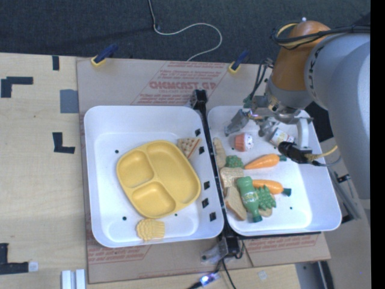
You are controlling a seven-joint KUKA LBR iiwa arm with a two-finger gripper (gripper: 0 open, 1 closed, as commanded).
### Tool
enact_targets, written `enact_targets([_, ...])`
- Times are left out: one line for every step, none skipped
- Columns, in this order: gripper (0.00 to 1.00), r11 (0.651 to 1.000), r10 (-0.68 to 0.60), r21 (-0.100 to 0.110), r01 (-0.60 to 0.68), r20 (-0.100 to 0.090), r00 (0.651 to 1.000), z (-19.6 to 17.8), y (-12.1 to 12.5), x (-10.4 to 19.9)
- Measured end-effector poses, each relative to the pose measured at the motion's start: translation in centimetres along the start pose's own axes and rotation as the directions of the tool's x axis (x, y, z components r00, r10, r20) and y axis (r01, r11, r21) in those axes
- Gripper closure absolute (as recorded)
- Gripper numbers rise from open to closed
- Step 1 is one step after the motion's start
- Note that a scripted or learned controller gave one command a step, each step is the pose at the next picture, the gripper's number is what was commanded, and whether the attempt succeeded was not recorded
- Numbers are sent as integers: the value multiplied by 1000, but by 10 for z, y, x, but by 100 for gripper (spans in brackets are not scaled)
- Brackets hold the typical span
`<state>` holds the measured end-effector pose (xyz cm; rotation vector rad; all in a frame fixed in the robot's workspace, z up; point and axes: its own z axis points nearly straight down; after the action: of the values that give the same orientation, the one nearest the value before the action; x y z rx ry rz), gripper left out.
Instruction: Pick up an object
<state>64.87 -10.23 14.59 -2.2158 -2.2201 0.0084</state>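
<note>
Pincer [251, 123] above right bin [313, 218], empty

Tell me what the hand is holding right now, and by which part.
Nothing is held. The hand hangs open above the right bin, with the small red and white toy just below it.

A dark carpet [72, 17] runs across the top, from ten to two o'clock. A thin white cable [180, 29] loops over it at twelve. Below lies a pale wooden bench [36, 179], with black marks [15, 86] at nine and ten o'clock. A brown cardboard sheet [180, 86] with red print covers the bench's middle, held at its top edge by two blue-and-yellow clamps [103, 54], at eleven and one o'clock. Light is even, with soft shadows.
</note>
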Motion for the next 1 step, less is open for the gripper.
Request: enact_targets([0, 1000, 0, -2, 0, 1, 1000, 48, -2, -8])
